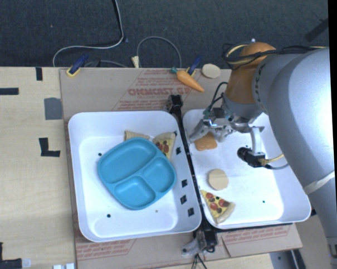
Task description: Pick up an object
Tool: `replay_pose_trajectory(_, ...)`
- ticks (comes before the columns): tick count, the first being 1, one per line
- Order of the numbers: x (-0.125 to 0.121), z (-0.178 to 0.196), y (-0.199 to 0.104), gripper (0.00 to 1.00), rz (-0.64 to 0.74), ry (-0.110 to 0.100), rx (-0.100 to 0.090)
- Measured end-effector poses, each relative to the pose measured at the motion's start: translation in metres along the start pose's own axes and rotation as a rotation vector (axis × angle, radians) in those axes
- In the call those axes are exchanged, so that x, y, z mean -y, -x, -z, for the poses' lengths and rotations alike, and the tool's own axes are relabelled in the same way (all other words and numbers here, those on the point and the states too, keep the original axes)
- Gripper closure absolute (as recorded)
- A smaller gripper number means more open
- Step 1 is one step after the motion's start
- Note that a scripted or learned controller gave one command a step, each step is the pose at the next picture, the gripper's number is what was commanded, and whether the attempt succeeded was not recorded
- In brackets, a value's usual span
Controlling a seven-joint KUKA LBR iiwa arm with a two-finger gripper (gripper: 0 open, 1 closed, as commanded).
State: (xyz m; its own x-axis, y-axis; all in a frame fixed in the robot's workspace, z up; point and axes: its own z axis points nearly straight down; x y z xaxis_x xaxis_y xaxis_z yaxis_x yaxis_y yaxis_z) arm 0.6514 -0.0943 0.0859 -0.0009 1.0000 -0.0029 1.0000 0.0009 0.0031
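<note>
My gripper (209, 131) is low over the back left part of the right bin (291, 208), fingers spread open. Just below its fingertips lies an orange-brown toy bread piece (206, 143), touching or nearly touching them but not clearly between them. A round tan cookie (218, 179) lies in the middle of that bin and a pizza slice (217, 206) near its front left corner. The left bin (85, 162) holds a blue divided plate (137, 172) and a second pizza slice (165, 142) at the plate's back edge.
A toy carrot (188, 80) and a small tan round piece (211, 71) lie on the cardboard behind the bins. The grey arm (295, 109) covers the right bin's back right. A black divider (183, 158) runs between the bins. Cables lie at the back.
</note>
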Motion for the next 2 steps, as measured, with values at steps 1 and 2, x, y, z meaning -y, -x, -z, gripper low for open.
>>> replay_pose_trajectory(1, -0.001, 0.013, 0.007, 1.00, -0.001, 0.003, 0.013)
replay_pose_trajectory(2, 0.037, 0.034, 0.010, 1.00, -0.002, -0.005, -0.001)
